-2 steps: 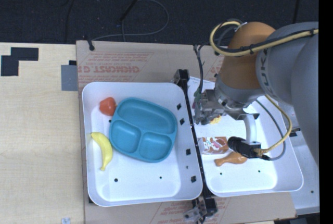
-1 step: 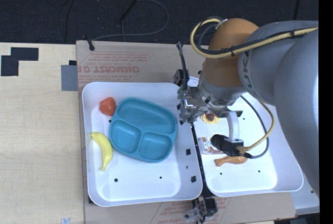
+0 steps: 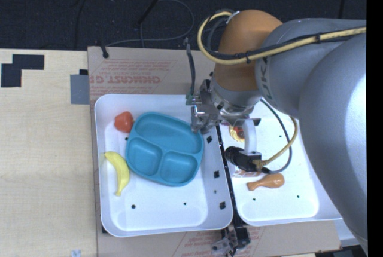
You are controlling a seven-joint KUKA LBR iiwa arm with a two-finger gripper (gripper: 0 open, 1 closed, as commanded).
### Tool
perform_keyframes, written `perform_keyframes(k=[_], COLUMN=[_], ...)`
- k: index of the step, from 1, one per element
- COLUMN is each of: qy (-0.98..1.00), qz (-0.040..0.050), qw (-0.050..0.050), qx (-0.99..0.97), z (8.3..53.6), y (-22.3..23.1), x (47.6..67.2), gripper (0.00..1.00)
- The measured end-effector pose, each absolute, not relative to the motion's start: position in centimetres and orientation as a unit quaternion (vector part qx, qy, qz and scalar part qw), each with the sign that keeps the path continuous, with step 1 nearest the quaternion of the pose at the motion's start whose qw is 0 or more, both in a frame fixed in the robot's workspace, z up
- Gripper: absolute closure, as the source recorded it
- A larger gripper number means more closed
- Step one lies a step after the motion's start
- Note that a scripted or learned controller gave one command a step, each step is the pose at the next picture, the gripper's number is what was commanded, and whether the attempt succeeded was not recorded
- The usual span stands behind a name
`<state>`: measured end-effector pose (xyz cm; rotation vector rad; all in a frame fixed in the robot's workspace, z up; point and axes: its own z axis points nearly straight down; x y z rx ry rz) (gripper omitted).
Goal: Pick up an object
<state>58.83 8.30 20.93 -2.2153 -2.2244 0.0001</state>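
My gripper (image 3: pixel 232 125) hangs below the orange-banded wrist (image 3: pixel 242 49), over the far left part of the right bin (image 3: pixel 299 205), close to the divider between the bins. A small orange and yellow object (image 3: pixel 237 130) shows partly beneath it. A brown drumstick-shaped object (image 3: pixel 267 181) lies in the right bin, nearer the front. In the left bin (image 3: pixel 155 214) sit a blue divided plate (image 3: pixel 164 149), a red tomato-like object (image 3: pixel 124 121) and a yellow banana (image 3: pixel 118 171). The wrist hides what lies directly under the gripper.
The big grey arm covers the right side of the view and part of the right bin. A black cable end (image 3: pixel 240 158) dangles beside the gripper. Brown cardboard (image 3: pixel 143 73) lies under the bins, on a pale wooden bench (image 3: pixel 42 160).
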Motion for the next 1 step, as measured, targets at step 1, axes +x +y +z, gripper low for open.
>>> perform_keyframes(k=[1], qy=[-0.708], qz=[0.0016], qw=[0.001], qx=[-0.706], z=[20.85], y=[8.17], x=[58.75], gripper=[0.00])
